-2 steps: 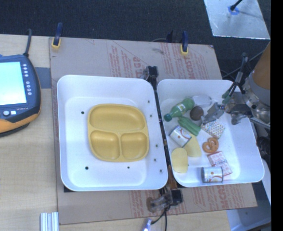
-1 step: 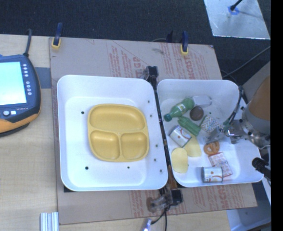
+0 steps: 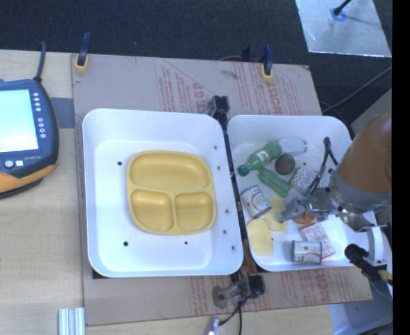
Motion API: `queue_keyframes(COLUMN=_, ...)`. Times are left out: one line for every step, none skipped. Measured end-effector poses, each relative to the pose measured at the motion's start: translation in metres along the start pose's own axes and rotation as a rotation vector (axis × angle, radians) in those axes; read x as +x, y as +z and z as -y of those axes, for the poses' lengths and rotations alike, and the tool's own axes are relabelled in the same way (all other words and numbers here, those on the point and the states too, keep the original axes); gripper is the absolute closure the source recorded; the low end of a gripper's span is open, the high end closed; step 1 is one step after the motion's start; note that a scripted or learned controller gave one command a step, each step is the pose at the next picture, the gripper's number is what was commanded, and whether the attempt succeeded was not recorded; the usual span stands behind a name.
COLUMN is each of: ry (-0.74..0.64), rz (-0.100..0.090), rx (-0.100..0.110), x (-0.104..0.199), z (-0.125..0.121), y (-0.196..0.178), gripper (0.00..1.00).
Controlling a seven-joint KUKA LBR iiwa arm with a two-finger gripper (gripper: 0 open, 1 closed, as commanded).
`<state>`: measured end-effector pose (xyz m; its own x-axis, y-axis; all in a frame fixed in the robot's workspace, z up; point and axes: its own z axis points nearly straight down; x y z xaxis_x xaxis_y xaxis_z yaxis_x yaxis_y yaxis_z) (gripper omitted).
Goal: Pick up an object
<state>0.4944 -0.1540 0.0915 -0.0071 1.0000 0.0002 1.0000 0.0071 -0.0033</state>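
White plastic bins sit side by side on a sheet of printed cardboard [image 3: 191, 89]. Nearest the camera, at the six o'clock rim of the right bin [image 3: 334, 128], a small can [image 3: 307, 251] lies on its side, with a red-and-white packet [image 3: 312, 233] just above it. At about seven o'clock in that bin lies a pale yellow soap-like block [image 3: 259, 237], and a second yellow piece [image 3: 275, 213] sits just above it. A small printed tub [image 3: 254, 199] lies beside them near the bin's left wall.

The gripper [image 3: 297, 208] reaches in from three o'clock and hangs low over the middle of this clutter; whether its fingers are wide, narrow or closed on anything I cannot tell. The grey arm with its orange band [image 3: 369, 160] covers the bin's right side.

Farther back, a green bottle [image 3: 259, 158] lies tilted at eleven o'clock, a second green piece [image 3: 275, 184] below it, a brown round thing [image 3: 284, 164] beside it, and a clear piece [image 3: 293, 146] at twelve o'clock.

The left bin [image 3: 100, 187] holds a yellow divided tray [image 3: 170, 191] at its centre.

Clamps [image 3: 266, 60] pin the cardboard's far edge to the wooden bench [image 3: 24, 243]. A control pendant [image 3: 13, 135] with a lit screen rests at nine o'clock. Beyond lies dark carpet [image 3: 156, 12].
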Motion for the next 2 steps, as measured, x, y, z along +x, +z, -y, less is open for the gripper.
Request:
queue_keyframes(ry=-0.004, rz=0.001, rx=0.001, x=-0.0013, z=0.0, y=-0.0102, gripper=1.0)
queue_keyframes(ry=-0.004, rz=0.002, rx=0.001, x=-0.0013, z=0.0, y=-0.0102, gripper=0.0)
